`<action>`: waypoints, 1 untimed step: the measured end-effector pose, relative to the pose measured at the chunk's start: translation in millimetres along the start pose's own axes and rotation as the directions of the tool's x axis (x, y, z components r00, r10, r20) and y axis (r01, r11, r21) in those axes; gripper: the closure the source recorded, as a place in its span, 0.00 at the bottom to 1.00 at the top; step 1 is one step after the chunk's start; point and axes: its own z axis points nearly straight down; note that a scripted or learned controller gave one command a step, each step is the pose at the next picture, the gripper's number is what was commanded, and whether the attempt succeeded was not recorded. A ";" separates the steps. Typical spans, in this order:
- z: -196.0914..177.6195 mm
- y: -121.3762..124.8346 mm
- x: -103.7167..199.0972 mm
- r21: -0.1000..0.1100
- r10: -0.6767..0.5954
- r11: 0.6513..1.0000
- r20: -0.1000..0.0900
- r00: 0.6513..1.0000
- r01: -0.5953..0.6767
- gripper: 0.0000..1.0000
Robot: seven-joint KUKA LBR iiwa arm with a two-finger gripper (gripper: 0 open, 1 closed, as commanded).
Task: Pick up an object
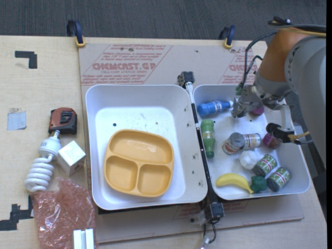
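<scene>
The right bin (298, 187) holds several objects. A blue bottle (213, 107) lies at the back, with a green bottle (208, 137) along the left wall. In the middle is a silver can (241, 141) on its side, and a purple object (271, 140) sits to its right. Nearer the front are a white crumpled item (249, 160), two green-labelled cans (266, 165) (278, 177), a banana (233, 181) and a small green piece (258, 183). My gripper (243, 109) is low in the bin's back part, just right of the blue bottle's cap. A purple item (257, 109) shows right beside the gripper.
The left bin (98, 139) holds a yellow divided plate (139, 162). Left of the bins lie a tape measure (63, 121), a spiral light bulb (44, 165), a white cube (71, 155) and pink bubble wrap (62, 211). The arm covers the right bin's back right corner.
</scene>
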 end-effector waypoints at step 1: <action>0.3 -72.7 5.2 0.001 0.004 1.000 -0.001 1.000 -0.004 0.00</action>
